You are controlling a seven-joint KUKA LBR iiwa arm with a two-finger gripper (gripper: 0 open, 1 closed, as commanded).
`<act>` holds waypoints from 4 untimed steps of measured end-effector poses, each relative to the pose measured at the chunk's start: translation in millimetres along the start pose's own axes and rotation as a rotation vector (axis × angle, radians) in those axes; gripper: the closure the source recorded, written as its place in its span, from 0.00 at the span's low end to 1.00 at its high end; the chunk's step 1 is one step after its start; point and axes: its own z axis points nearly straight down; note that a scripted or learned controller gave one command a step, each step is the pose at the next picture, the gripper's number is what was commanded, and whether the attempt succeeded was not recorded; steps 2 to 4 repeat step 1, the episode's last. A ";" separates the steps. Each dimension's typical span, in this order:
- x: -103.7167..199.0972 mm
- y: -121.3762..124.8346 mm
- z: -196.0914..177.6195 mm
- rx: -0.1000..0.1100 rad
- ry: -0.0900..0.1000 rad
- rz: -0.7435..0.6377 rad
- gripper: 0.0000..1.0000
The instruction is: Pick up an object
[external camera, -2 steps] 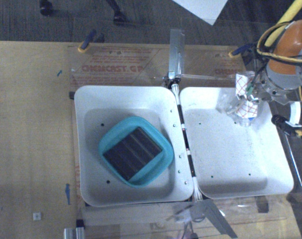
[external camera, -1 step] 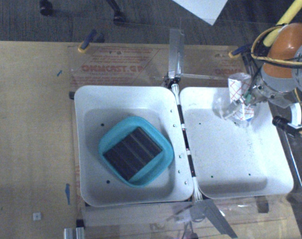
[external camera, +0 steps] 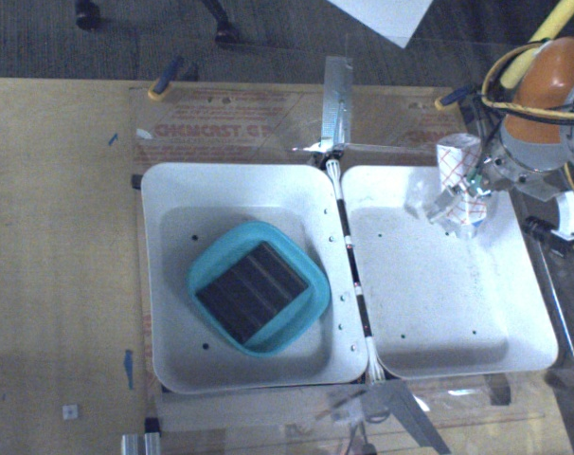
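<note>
A wooden tabletop (external camera: 60, 254) seen from above carries two shallow white bins side by side. The left bin (external camera: 173, 197) holds a teal square container (external camera: 306, 287) with a dark ribbed block (external camera: 249, 290) lying inside it, both turned corner-on, sitting at the bin's centre.

The right bin (external camera: 439, 301) is mostly bare. At its 1 o'clock corner the grey arm (external camera: 543, 112), with its orange band, reaches in from 3 o'clock. The end effector (external camera: 462, 197) sits low over that corner, wrapped up with a crumpled, clear and white patterned packet (external camera: 455, 164). Whether the fingers are apart, together or clamped on the packet cannot be told; the packet blurs into them.

The step in hand looks like the grasp or first lift of the packet. Next, a straight lift would be called for, slow enough that a thin, slippery wrapper does not slide free.
</note>
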 end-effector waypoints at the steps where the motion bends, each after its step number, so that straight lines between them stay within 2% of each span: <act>1: 40.8 15.3 -85.1 -0.008 0.009 -0.056 1.00; 4: 40.8 15.3 -85.1 -0.008 0.009 -0.056 1.00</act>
